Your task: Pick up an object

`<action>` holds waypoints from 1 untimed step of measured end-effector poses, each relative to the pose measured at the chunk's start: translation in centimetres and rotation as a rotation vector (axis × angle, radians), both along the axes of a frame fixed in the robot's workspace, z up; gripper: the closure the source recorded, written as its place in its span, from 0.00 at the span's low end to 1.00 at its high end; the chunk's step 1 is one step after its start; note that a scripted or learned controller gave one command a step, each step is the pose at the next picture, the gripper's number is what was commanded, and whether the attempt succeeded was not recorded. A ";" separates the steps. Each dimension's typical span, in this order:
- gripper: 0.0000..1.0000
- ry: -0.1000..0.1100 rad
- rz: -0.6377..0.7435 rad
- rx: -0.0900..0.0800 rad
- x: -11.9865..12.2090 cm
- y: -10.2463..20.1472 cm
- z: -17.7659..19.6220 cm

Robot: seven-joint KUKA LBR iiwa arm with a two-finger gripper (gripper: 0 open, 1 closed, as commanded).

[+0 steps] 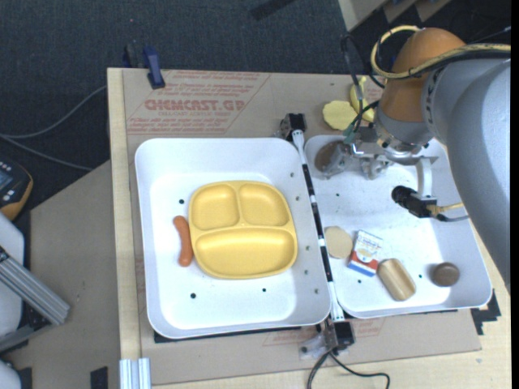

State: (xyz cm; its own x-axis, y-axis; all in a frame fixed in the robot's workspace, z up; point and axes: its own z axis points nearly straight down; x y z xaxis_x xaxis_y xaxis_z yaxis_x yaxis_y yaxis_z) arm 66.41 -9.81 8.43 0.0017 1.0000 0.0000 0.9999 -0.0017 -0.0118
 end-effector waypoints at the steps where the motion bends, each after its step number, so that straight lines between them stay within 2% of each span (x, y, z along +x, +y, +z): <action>1: 0.00 -0.001 -0.001 0.001 0.0 -1.0 0.0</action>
